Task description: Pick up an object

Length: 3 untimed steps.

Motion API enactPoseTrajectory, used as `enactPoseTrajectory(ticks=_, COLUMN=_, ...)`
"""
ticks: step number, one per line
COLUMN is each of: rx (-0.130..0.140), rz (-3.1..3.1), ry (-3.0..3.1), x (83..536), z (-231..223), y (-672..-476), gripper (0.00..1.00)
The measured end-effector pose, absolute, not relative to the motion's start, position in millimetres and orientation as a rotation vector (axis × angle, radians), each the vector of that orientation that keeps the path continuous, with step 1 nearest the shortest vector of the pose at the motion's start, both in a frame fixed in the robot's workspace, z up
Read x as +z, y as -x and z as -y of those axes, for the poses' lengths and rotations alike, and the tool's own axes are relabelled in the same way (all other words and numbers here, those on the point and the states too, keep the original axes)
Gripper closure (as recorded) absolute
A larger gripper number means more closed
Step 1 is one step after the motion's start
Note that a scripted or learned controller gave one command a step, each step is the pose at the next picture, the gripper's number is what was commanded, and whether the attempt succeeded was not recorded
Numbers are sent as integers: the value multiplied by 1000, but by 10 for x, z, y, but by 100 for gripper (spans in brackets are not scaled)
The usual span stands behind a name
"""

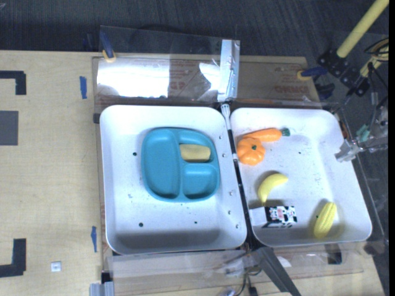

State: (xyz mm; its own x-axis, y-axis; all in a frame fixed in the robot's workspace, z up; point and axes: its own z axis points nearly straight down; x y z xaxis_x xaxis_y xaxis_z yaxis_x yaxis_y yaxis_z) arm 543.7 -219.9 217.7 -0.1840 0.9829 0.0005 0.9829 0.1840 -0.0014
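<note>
The right bin (308, 123) holds several toy items. An orange carrot (266, 135) lies near its back left corner, touching a small orange pumpkin (250, 152) just in front of it. A yellow banana (271, 184) rests near the bin's middle left. A little black-and-white box (282, 215) sits by the front wall. A yellow oblong fruit (325, 219) lies in the front right corner. In the left bin (117, 165) a blue divided plate (170, 165) carries a pale yellow piece (195, 153) in its back right compartment.
A clear plastic sheet (163, 73) with a metal bracket (228, 69) stands behind the left bin. A yellow pole (364, 22), black clamps and cables crowd the top right. Metal fittings (361, 142) sit at the right bin's right rim. Wooden bench lies to the left.
</note>
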Motion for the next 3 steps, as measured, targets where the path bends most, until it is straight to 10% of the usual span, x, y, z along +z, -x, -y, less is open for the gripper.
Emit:
enactPoseTrajectory(ticks=1, rx=-3, rz=2396, ry=2026, x=2285, z=1334, y=-5551, gripper=100)
enactPoseTrajectory(ticks=2, rx=1, rz=2184, ry=2257, x=2289, z=2015, y=-5302, gripper=100)
enactPoseTrajectory(ticks=3, rx=1, rz=2387, ry=2038, x=2114, z=1600, y=-5607, gripper=100)
